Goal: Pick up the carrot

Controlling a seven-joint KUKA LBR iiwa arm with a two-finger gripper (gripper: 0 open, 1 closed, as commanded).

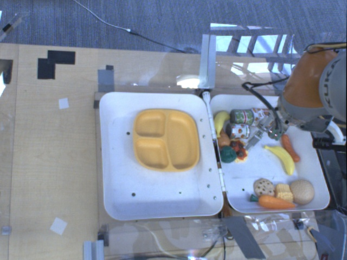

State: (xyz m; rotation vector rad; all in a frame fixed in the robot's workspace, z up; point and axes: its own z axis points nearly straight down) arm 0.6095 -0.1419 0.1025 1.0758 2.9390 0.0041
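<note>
The carrot (275, 202) is orange with a small green top at its left end. It lies flat near the front edge of the right bin (320, 169), just in front of a cookie (264, 186) and a corn piece (283, 190). My gripper (258, 136) hangs over the middle of the right bin, close to two cans (242, 123). It is well behind the carrot and apart from it, and nothing of the carrot is in it.
The right bin also holds a bread roll (302, 191), a banana (284, 158), a reddish-orange long piece (290, 148), a second banana (219, 121) and a green and red heap (231, 152). A yellow divided plate (165, 140) sits in the left bin (116, 194).
</note>
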